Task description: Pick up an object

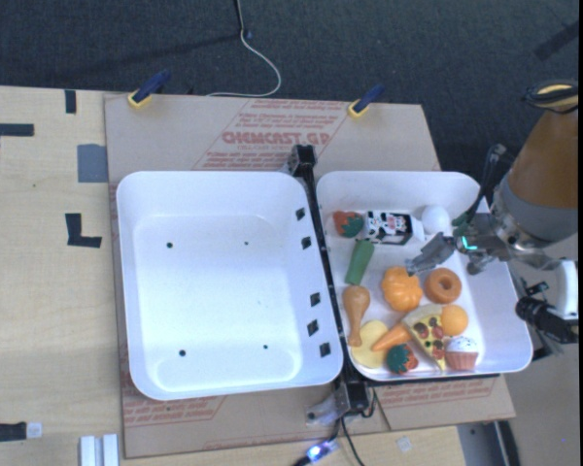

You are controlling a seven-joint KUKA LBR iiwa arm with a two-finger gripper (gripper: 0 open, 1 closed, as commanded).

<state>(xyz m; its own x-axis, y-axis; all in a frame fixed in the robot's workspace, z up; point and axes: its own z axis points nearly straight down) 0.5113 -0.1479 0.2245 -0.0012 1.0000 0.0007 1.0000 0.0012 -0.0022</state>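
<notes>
Gripper (437, 253) low over right bin (505, 352), poised above toy heap for pick; finger opening cannot be told, nothing seen held. Likely target, doughnut (443, 284), just beside gripper, lies flat, round, no long axis. Green cylinder (360, 260), left of doughnut, runs top-to-bottom, slightly tilted.

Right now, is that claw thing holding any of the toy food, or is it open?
End effector: above the right bin, near the doughnut; whether it is open or shut cannot be told, and no toy is seen in it.
</notes>
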